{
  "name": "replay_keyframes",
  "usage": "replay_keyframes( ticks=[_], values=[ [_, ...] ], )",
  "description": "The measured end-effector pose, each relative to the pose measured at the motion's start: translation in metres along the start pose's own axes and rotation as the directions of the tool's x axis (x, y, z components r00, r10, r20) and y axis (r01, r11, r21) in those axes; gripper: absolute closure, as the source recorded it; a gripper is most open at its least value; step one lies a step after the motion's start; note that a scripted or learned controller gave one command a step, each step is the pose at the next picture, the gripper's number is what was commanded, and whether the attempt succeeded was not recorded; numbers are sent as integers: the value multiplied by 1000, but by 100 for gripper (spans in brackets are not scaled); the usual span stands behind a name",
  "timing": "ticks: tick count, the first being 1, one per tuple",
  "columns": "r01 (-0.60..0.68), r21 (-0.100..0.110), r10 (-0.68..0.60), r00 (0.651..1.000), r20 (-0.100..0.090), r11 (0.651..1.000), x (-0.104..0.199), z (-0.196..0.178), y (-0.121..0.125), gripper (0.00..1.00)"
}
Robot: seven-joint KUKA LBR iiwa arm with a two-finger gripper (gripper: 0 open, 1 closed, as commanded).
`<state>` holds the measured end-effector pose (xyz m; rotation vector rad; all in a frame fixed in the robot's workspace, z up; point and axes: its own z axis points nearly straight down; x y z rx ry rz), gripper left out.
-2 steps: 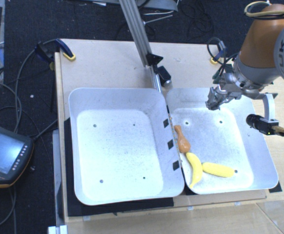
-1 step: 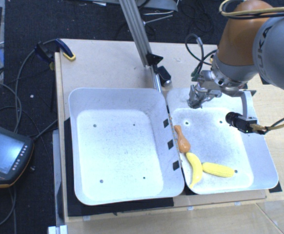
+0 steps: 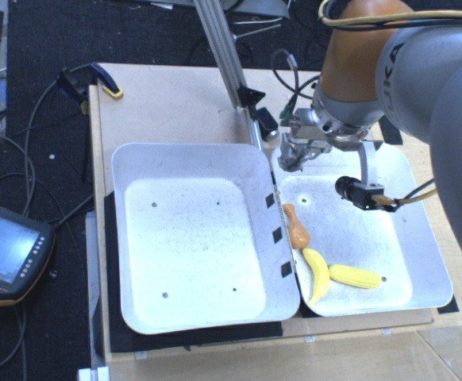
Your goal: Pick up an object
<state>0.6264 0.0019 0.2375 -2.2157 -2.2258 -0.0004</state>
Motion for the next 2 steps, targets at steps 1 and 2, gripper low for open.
replay_keyframes(
  ticks=[1, 2],
  values=[
    [0, 0, 0, 1000, 0, 1000, 44, 6, 4, 100],
    [0, -1, 0, 1000, 0, 1000, 94, -4, 18, 100]
  ],
)
